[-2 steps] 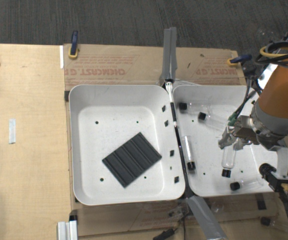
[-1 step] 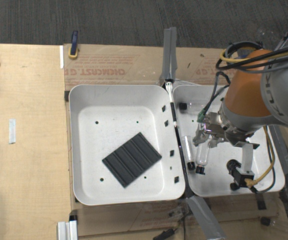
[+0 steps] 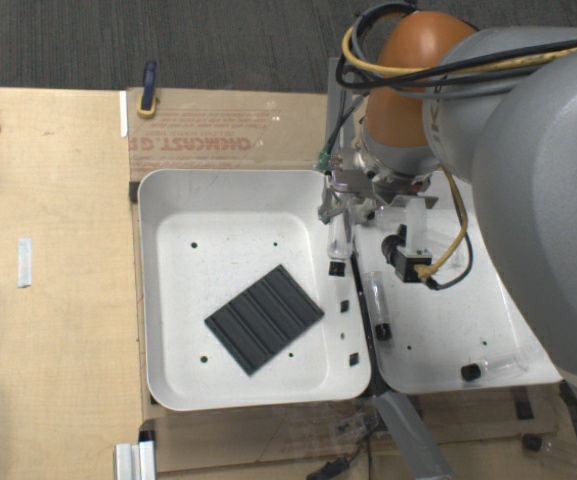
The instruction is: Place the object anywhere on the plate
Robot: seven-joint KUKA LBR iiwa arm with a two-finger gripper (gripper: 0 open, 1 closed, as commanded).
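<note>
A bulky grey robot arm (image 3: 528, 168) with a rounded orange band (image 3: 418, 53) above its wrist; yellow and black cables (image 3: 388, 28) loop over it, another yellow cable (image 3: 458, 243) trailing below the metal wrist hardware (image 3: 368, 183).

plate (image 3: 265, 319) in left bin (image 3: 168, 208), right bin (image 3: 488, 318) beside it

right bin (image 3: 488, 318) partly hidden under the arm (image 3: 528, 158); gripper (image 3: 337, 253) too small to read

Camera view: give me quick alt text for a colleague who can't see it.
A grey arm reaches in from the right, its gripper over the seam between two white bins. A dark ribbed plate lies tilted in the left bin.
</note>
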